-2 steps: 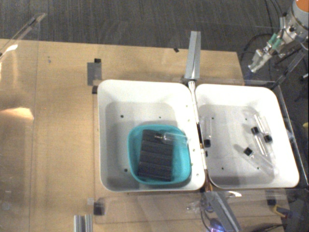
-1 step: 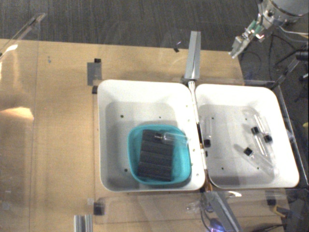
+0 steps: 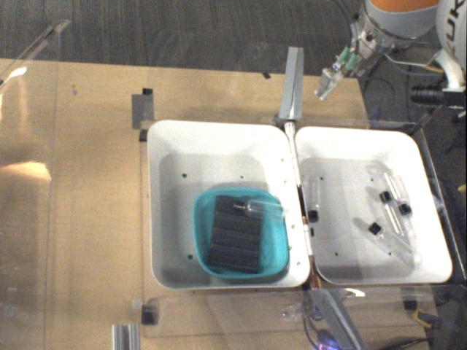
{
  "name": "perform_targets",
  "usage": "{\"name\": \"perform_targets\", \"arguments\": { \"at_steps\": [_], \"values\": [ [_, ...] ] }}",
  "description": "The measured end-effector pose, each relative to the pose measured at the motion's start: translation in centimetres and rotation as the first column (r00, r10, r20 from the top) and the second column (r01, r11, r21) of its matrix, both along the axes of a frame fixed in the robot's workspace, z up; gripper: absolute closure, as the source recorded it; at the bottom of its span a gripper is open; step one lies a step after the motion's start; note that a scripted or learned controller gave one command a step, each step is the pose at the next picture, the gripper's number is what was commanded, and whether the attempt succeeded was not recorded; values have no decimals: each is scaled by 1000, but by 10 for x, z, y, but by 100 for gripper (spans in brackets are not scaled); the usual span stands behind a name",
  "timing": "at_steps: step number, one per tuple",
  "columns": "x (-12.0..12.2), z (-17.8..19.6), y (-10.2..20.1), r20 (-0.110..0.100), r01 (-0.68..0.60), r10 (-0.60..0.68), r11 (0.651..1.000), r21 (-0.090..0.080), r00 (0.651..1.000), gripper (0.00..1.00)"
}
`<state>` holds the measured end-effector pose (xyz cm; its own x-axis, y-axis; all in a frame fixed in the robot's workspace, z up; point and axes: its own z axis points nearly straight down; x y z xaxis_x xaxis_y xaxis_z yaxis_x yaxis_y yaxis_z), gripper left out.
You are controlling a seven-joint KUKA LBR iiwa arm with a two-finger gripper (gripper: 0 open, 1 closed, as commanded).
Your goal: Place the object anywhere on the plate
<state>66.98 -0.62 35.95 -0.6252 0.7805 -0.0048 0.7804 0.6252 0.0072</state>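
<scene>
In the left bin (image 3: 164, 195), white and shallow, a teal plate (image 3: 273, 250) sits toward the near right corner, its rim close to the bin's right wall. On the plate lies a dark ribbed block (image 3: 235, 238), rectangular and slightly tilted, covering most of the plate's middle. At the block's upper right corner rests a small clear object with a dark cap (image 3: 252, 208), lying partly on the block and reaching toward the plate's right rim.

In the right bin (image 3: 343, 265), also white, lie several clear tube-like items with dark caps (image 3: 394, 203), grouped toward the right half; their outlines are faint against the white floor. One more small dark-capped piece (image 3: 312, 214) sits close against the left wall.

Between the two bins, at the far edge, a grey upright post (image 3: 292, 82) stands on the wooden bench (image 3: 80, 217).

Above the far right corner of the bench, outside both bins, the arm (image 3: 408, 2) shows its orange band and grey wrist. The gripper (image 3: 328, 84) hangs from it, pointing down and to the left, well apart from the plate and from every item in the bins. Whether the claw is apart or together cannot be told; nothing can be made out in it.
</scene>
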Motion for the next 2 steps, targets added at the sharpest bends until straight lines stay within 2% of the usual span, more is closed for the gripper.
{"name": "perform_targets", "arguments": {
  "at_steps": [1,2],
  "values": [
    [-29,-160,43,-3,-146,146,989,0,989,100],
    [-8,-14,36,5,-323,323,946,-4,946,100]
  ]
}}
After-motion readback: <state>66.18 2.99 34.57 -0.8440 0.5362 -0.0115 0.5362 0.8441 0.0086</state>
